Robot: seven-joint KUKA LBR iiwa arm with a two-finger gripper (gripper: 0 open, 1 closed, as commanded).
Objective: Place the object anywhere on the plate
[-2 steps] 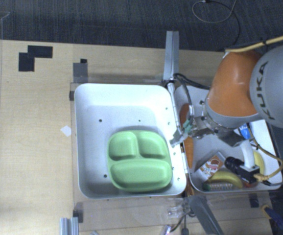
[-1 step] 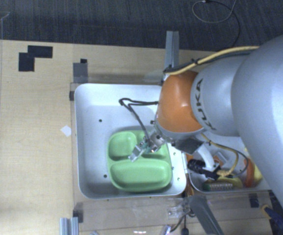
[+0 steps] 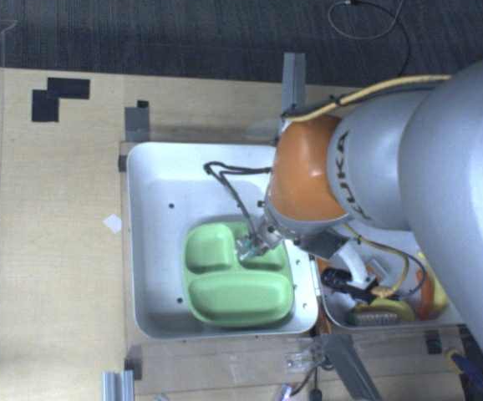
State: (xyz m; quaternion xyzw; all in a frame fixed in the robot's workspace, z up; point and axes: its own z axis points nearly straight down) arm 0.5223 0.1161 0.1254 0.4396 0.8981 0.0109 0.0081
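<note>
A green plate (image 3: 233,295) with three compartments lies in the left white bin (image 3: 154,224), toward its front right corner. My gripper (image 3: 251,247) hangs over the plate's upper right compartment, close to the ridge between the two upper compartments. The tip is small and blurred, and I cannot make out any object in it. The orange wrist band and the grey arm hide the bin's back right part.
The right bin (image 3: 333,314) is mostly hidden by the arm. A yellow banana-like thing (image 3: 385,310) and an orange thing (image 3: 430,296) lie at its front. A dark cable (image 3: 225,178) loops over the left bin's back half.
</note>
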